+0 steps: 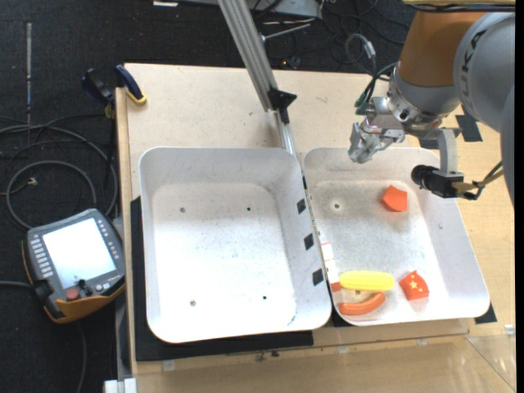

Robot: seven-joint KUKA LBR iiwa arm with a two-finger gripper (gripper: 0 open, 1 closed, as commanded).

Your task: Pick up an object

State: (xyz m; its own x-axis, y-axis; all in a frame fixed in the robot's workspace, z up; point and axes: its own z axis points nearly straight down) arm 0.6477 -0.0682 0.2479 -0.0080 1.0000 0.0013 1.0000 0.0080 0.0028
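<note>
In the right bin (pixel 458 256) lie an orange block (pixel 395 199) near the back, a yellow banana-shaped piece (pixel 366 281) at the front, an orange-red curved piece (pixel 362 303) just under it, and a small red block (pixel 414 286) at the front right. My gripper (pixel 362 150) hangs over the bin's back rim, left of and above the orange block, with nothing seen between its fingers. How far the fingers stand apart is not clear from this angle.
The left bin (pixel 164 178) stands beside the right one, divided from it by a raised rim (pixel 315 244). A slanted metal pole (pixel 250 43) crosses the bench behind the bins. A teach pendant (pixel 74 260) lies on the floor at left.
</note>
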